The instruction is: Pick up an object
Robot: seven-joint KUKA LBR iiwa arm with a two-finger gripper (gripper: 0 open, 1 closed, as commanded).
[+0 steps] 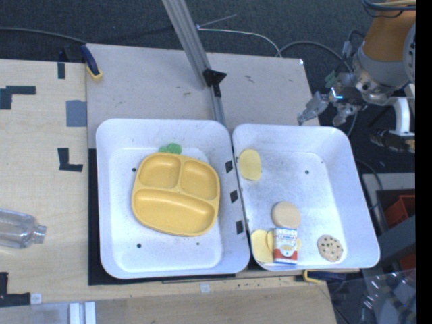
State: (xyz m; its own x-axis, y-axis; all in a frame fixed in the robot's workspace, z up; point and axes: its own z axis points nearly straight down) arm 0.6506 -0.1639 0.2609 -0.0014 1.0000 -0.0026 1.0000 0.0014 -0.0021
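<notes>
While the hand (327, 108) hung beyond the right bin's (337, 140) far rim, fingers apart and gripping nothing, the pickable items lay grouped at that bin's near side: cookie (330, 248); carton (286, 244).

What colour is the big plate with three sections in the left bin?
The divided plate is yellow, seen plainly in the camera view from above.

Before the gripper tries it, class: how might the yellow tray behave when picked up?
The yellow tray looks like rigid moulded plastic, so probably stiff and light. It lies flat and wide, so it is unlikely to roll. Its smooth rim may slip between fingers.
</notes>
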